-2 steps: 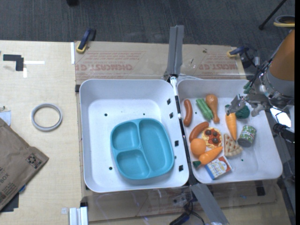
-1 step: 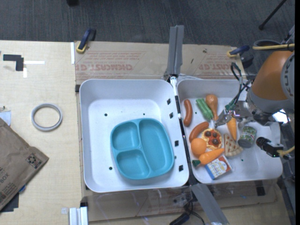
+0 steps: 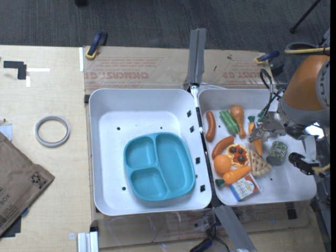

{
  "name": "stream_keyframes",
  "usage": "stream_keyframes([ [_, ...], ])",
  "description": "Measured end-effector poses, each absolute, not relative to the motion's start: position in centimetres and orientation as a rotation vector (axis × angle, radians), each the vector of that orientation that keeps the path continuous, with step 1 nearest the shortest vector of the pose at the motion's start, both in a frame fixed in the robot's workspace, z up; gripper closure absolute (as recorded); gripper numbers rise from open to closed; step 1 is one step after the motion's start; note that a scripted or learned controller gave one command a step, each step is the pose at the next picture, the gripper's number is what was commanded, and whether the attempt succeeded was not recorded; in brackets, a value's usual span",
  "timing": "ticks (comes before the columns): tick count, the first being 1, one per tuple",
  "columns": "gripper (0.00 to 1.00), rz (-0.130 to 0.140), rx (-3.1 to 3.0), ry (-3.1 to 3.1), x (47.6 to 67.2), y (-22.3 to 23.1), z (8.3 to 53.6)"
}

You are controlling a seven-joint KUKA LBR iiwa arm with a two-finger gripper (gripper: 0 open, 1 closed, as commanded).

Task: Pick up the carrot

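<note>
The carrot [image 3: 237, 174] is orange with a green tip and lies tilted near the front of the right bin [image 3: 294, 193], between an orange ball and a small blue carton. My gripper [image 3: 256, 132] hangs over the middle of the right bin, above and to the right of the carrot. It is close to a waffle piece and a pizza slice. The carrot is apart from the gripper, with nothing touching it from above.
Around the carrot lie an orange [image 3: 222, 164], a pizza slice [image 3: 238, 154], a waffle [image 3: 259, 163], two sausages [image 3: 210, 125], a green bean pod [image 3: 228, 122], a can [image 3: 276, 152] and a carton [image 3: 244, 188]. The left bin [image 3: 105, 140] holds a blue divided plate [image 3: 159, 166].
</note>
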State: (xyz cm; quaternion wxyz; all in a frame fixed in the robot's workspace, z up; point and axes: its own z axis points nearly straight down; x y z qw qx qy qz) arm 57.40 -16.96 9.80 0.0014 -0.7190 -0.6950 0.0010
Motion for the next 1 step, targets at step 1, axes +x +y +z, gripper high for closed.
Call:
stream_keyframes([
  [1,1.00,0.005,-2.258,-2.181,57.35,-7.47,18.96],
])
